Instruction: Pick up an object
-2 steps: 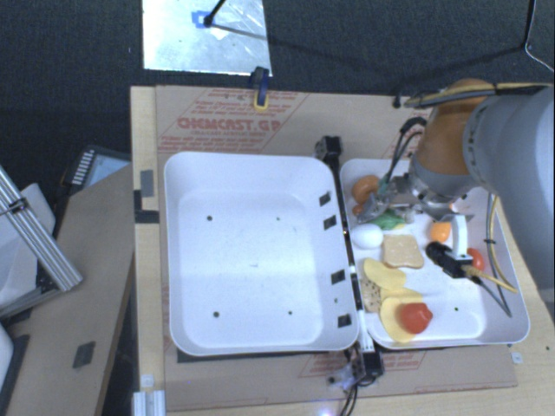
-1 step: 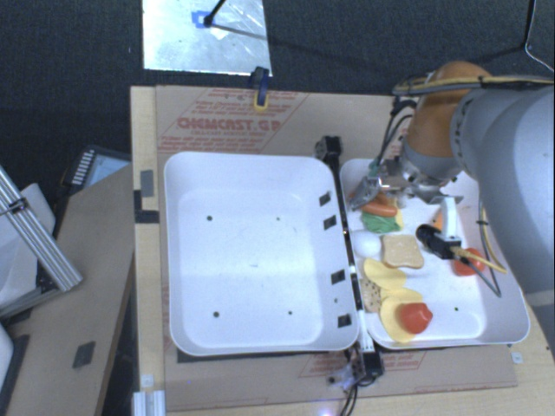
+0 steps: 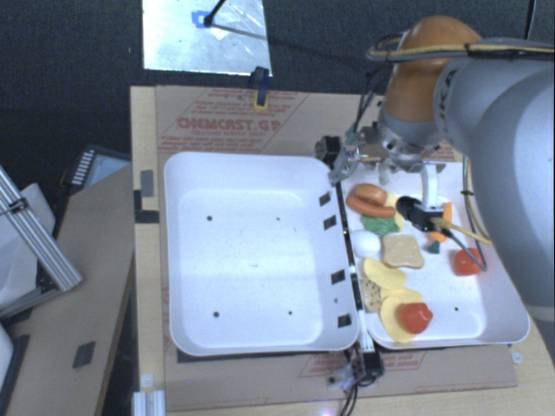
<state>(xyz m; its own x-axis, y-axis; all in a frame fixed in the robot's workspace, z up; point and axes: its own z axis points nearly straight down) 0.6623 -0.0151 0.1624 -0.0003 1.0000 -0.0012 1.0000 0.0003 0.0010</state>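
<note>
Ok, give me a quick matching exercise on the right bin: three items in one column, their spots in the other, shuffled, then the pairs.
Things:
1. hot dog
2. egg
3. toast

Spots in the right bin:
A. mid-bin, away from the walls
B. far end of the bin
C. close to its left wall, about halfway down

Pairs: 1-B, 2-C, 3-A

Dark bkgd (image 3: 61, 42) w/ shiny sheet (image 3: 186, 33); cardboard benchtop (image 3: 225, 124).
</note>
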